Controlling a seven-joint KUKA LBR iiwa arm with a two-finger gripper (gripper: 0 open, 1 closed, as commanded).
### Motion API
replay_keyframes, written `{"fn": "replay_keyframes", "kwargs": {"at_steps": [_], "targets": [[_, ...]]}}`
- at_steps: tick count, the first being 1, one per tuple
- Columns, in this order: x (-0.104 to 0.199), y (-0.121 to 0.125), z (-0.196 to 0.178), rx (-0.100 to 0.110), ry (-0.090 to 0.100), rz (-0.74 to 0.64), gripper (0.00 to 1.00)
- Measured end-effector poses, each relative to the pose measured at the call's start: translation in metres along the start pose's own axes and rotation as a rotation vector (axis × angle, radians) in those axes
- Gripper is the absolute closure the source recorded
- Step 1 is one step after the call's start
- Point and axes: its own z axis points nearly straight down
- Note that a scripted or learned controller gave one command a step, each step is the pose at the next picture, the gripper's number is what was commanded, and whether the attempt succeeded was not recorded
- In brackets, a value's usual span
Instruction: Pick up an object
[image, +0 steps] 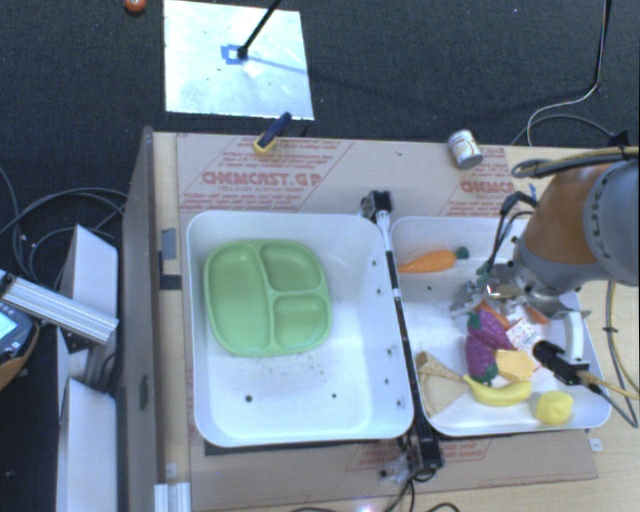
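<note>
The claw (487, 292) hung low in the right bin (432, 412), just above a purple toy eggplant (484, 345); whether it was open or gripping anything could not be told. A toy carrot (432, 262) lay near the bin's far side, a banana (497, 391) and lemon (554, 405) near its front. A green divided plate (266, 296) sat in the left bin (300, 400).

Arm (590, 215) reaches in from the right, gripper (487, 292) low over the right bin (420, 240), just above the purple toy (483, 345). Carrot (430, 262) near the bin's top; banana (497, 392), lemon (554, 406), yellow block (514, 364) at its bottom. Green divided tray (267, 297) sits in the left bin (300, 410).
</note>
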Motion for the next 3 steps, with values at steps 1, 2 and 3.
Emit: {"fn": "replay_keyframes", "kwargs": {"at_steps": [1,2,3], "targets": [[0.012,-0.023,0.0,0.001,0.001,0.0,0.0],[0.011,-0.022,-0.011,-0.002,0.0,0.0,1.0],[0.099,-0.04,-0.101,-0.003,0.002,-0.004,1.0]]}}
